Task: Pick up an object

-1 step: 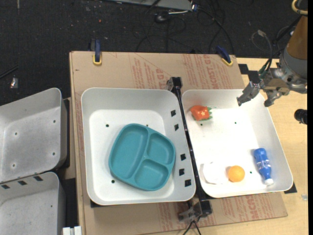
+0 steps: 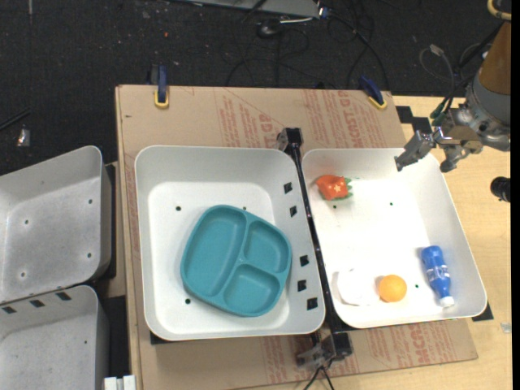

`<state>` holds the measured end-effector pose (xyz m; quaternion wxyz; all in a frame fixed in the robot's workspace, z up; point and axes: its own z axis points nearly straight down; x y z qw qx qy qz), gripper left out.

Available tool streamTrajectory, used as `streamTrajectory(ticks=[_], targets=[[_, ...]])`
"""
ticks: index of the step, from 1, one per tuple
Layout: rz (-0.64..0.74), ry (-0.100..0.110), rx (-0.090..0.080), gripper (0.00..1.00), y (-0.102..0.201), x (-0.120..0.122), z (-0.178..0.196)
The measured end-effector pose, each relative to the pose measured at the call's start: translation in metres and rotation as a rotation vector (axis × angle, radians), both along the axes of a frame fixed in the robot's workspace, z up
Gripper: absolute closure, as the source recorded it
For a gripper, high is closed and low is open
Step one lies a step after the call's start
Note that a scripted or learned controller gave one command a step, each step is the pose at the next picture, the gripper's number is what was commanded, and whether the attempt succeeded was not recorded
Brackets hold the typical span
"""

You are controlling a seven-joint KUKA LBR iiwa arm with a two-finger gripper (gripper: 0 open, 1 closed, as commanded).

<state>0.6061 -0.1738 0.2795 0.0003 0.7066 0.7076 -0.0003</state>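
The right bin (image 2: 382, 210) holds a red strawberry-like toy (image 2: 333, 187) at its back left, an orange ball (image 2: 392, 288) near the front, and a blue bottle (image 2: 435, 275) lying at the front right. A flat white piece (image 2: 351, 288) lies beside the ball. My gripper (image 2: 428, 154) hangs over the bin's back right corner, well above the floor. Its two dark fingers are spread apart with nothing between them. It is far from the strawberry and the bottle.
The left bin (image 2: 162, 177) holds a teal divided plate (image 2: 236, 260). Black clips (image 2: 292, 140) join the bins along their shared wall. Spare white trays (image 2: 49, 218) lie off the bench to the left. Cardboard (image 2: 244, 112) underlies both bins.
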Motion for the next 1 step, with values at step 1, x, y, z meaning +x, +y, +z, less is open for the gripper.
streamTrajectory(ticks=[1], targets=[[-0.002, 0.006, 0.002, 0.0, 0.0025, -0.0039, -0.0638]])
